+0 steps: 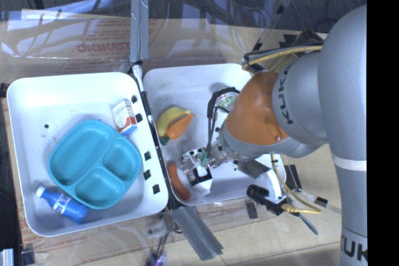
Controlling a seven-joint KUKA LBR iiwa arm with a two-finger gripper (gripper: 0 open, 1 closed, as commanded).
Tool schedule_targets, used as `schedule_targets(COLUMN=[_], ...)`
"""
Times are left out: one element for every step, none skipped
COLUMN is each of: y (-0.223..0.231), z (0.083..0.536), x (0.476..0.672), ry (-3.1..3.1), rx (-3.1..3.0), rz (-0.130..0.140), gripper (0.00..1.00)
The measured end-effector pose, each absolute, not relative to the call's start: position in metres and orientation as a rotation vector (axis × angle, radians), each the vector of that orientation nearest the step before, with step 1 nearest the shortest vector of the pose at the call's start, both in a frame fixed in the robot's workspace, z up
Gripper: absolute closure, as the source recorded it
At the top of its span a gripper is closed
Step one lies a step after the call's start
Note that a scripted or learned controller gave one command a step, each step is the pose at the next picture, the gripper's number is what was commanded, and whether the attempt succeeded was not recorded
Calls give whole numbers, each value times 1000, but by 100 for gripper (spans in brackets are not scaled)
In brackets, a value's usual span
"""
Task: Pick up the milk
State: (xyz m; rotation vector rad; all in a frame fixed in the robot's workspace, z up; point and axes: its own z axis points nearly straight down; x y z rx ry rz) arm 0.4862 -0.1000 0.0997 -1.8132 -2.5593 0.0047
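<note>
Cardboard, I'd guess: the milk (124,115) looks like a small carton, light and easy to crush, so pinch its flat sides gently. It's in the left bin (37,90), touching the blue tray (93,162). The gripper (198,165) hangs over the right bin (181,84).

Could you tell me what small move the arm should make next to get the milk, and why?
Probably lift and swing toward the left bin: the milk carton lies there beside the blue tray, while the gripper sits low in the right bin near the hot dog.
</note>
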Motion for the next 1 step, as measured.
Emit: schedule_targets(y=[-46], z=[191], x=[586], ry=[-2647], rx=[-1686], rz=[3], gripper=[100])
